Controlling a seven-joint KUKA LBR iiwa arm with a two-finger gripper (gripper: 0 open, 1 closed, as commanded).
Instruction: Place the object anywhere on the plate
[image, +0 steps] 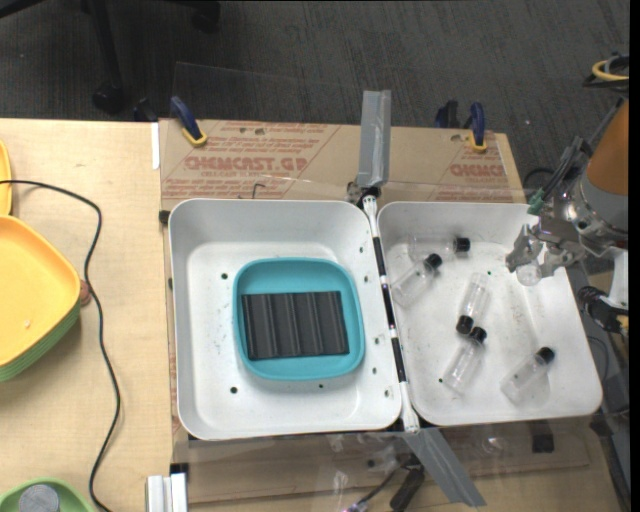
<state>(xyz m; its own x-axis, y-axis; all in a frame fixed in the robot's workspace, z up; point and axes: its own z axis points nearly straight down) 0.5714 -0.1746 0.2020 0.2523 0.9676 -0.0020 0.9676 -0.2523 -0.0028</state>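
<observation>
— White bins (190, 300), side by side?
— Yes. Left one carries a teal plate (298, 322) with a dark ribbed centre.
— The gripper (528, 262)?
— Over the right bin's far right corner; whether it grips anything, I cannot tell.
— Vials (472, 303)?
— Clear, black-capped, scattered across the right bin.

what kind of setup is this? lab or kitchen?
Likely a robotics lab bench: two white bins clamped to cardboard, clear vials scattered in one, a teal plate in the other.
</observation>
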